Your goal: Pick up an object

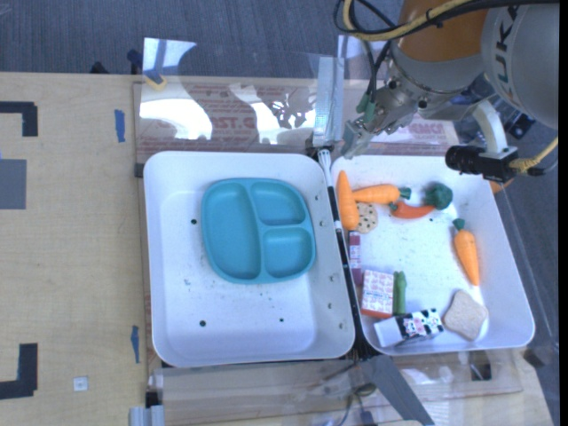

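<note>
Above the far rim of the right bin (510, 264) my arm (461, 25) leans in, the gripper (359, 131) near its far left corner; whether it is released or clenched I cannot tell. Inside this bin lie carrots (377, 193), a cookie (367, 219), a bread slice (465, 315) and small boxes (377, 291). The left bin (169, 264), beside it, holds a blue divided plate (257, 229).

The pale wooden tabletop (62, 238) is carrying two shallow white bins, sitting side by side and touching along their inner rims. The left bin (169, 264) is lying nearer the middle, the right bin (508, 264) at the far right. Black markings (22, 118) and strips of blue tape (119, 124) are showing on the bare wood at left.
</note>
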Controlling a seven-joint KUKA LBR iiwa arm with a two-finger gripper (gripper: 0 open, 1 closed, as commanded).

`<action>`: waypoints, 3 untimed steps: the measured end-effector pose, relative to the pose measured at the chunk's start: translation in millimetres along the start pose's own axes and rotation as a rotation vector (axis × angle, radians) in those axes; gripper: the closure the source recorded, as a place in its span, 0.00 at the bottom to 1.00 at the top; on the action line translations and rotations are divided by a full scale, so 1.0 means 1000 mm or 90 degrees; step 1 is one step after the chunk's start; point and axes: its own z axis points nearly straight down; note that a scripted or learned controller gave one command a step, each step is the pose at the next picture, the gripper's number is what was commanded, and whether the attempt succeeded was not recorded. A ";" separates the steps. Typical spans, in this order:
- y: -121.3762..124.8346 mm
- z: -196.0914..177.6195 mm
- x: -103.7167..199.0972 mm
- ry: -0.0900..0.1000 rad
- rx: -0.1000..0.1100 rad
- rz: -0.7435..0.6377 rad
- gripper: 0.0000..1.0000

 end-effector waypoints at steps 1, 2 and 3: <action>-0.087 0.057 -0.013 0.002 0.006 0.090 1.00; -0.063 0.135 0.028 0.004 0.009 0.140 1.00; -0.074 0.057 -0.018 0.000 0.000 0.020 1.00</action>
